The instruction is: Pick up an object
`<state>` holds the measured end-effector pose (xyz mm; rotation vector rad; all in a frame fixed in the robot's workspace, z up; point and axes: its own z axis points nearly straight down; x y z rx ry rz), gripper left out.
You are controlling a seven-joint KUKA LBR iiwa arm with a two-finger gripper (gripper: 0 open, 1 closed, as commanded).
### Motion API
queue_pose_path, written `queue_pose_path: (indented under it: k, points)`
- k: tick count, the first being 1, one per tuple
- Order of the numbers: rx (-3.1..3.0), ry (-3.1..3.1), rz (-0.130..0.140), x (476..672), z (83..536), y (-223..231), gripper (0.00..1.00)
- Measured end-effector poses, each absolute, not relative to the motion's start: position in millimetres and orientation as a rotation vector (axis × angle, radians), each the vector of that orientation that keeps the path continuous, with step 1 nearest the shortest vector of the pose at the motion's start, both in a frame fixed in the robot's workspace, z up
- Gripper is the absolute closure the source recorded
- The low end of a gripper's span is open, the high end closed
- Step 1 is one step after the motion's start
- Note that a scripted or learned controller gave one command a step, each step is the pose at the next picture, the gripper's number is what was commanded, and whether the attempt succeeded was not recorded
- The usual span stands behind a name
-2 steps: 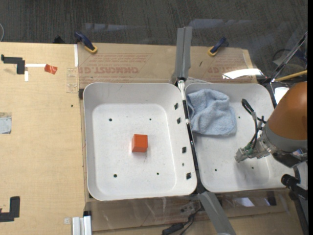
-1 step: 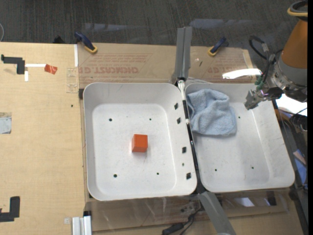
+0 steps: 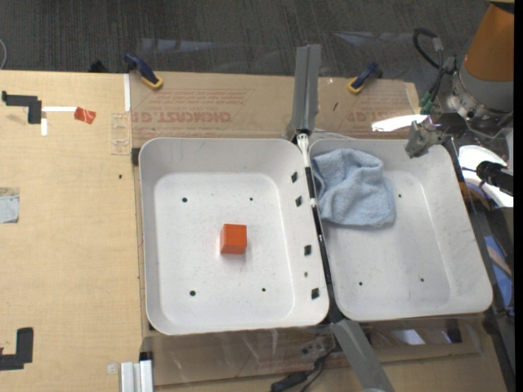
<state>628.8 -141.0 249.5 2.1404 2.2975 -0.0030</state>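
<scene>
Two candidates | small orange-red cube (image 3: 234, 239) sits mid left white bin (image 3: 155, 219), crumpled pale-blue cloth (image 3: 353, 188) lies in right bin (image 3: 458, 243) | your two-finger gripper (image 3: 421, 140) hovers above the right bin's far corner, carrying nothing, jaw state impossible to tell.

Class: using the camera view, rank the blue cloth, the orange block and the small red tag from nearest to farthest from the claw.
From the claw:
1. Blue cloth, right bin, upper left.
2. Orange block, left bin, middle.
3. Small red tag, far left on the bench.
</scene>
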Motion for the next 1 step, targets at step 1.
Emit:
queue_pose_path:
  k: [1]
  points:
    - [2.461,1.951,-0.004,658.9,246.7,-134.9,1.00]
